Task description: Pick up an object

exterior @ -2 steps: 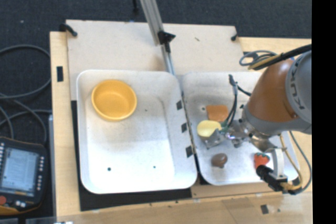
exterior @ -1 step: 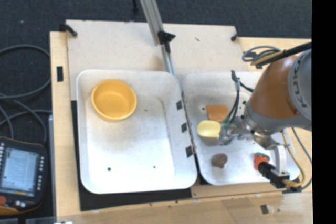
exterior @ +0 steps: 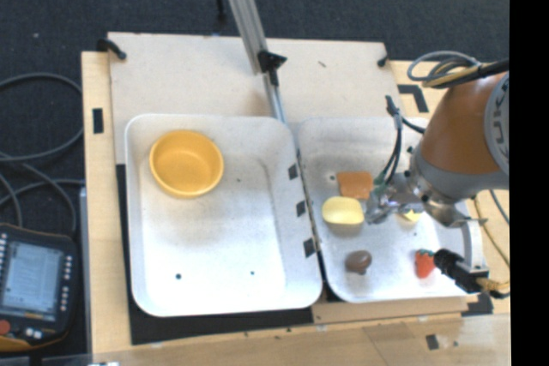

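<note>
In the right bin (exterior: 343, 141) lie a pale yellow lump (exterior: 342, 212), an orange-brown block (exterior: 354, 183) just behind it, a dark brown lump (exterior: 358, 261) nearer the front, and a small red piece (exterior: 424, 264) at the front right. My gripper (exterior: 381, 208) hangs low over the right bin, just to the right of the pale yellow lump and the orange-brown block. A small yellowish thing (exterior: 411, 215) shows beside the wrist. Nothing is seen between the fingers.
A yellow bowl (exterior: 186, 163) sits in the back left of the left bin (exterior: 214, 270). A slanted metal rail (exterior: 244, 4) rises behind the bins. The arm's grey and orange body (exterior: 463, 141) covers the right bin's back right part.
</note>
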Controlling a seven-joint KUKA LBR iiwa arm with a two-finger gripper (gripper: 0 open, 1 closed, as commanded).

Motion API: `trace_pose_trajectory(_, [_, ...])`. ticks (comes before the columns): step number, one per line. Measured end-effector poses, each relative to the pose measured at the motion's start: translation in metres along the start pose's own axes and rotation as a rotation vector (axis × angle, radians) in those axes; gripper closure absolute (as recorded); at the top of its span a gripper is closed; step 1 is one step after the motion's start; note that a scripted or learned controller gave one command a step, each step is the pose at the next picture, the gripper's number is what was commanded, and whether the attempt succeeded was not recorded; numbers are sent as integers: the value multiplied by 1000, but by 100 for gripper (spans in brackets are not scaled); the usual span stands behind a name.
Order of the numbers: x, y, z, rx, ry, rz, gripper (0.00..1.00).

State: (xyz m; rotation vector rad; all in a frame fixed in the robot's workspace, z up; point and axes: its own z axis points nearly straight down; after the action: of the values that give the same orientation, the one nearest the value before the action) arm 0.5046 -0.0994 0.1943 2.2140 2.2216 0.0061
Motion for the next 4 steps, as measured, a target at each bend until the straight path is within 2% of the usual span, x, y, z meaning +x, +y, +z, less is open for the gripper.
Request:
trace_pose_trajectory(2, [-10,11,-106,-1,-1,0,100])
trace_pose_trajectory(4, [95,32,-94,5,1,-3,100])
